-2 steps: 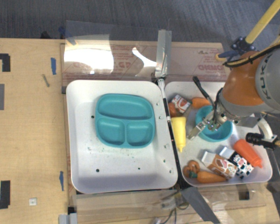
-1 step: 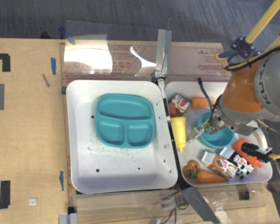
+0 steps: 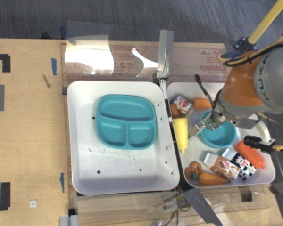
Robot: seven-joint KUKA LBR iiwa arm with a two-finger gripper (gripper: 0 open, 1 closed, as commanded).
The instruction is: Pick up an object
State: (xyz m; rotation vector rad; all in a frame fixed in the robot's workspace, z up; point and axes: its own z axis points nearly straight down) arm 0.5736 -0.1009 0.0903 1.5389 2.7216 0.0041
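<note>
The gripper (image 3: 208, 122) hangs low in the right bin (image 3: 269, 175), nothing visibly between its fingers, touching the blue bowl's (image 3: 221, 136) rim, yellow bottle (image 3: 180, 132) just beside; reaching stage, I'd guess, needing a firm close next.

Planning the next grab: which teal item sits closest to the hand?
The small teal bowl in the right bin, just beneath the hand. The teal divided tray lies in the left bin.

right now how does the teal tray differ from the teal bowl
The tray is wide, flat and split into three compartments; the bowl is small, round and deep. The tray lies alone in the left bin; the bowl sits among clutter in the right bin, under the gripper. Both are teal.
</note>
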